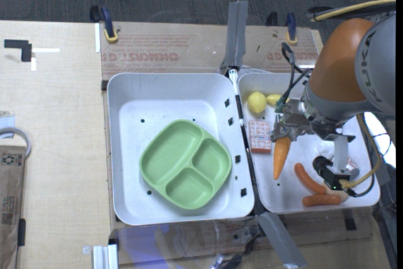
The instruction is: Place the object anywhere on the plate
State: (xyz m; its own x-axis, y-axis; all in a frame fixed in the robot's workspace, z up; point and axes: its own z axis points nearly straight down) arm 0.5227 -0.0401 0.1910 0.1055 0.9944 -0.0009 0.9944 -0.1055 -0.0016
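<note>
Robotics lab, clamped bench (50,135), bins (119,154)

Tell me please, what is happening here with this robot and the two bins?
The arm reaches in from the right, and its gripper is low over the right bin, right at the thick end of a carrot that points downward. Whether it grips the carrot is unclear. A lemon, a small box and two sausages lie nearby. The green plate sits in the left bin.

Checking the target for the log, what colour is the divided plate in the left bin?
Light green; the plate shows plainly in the camera view.
</note>
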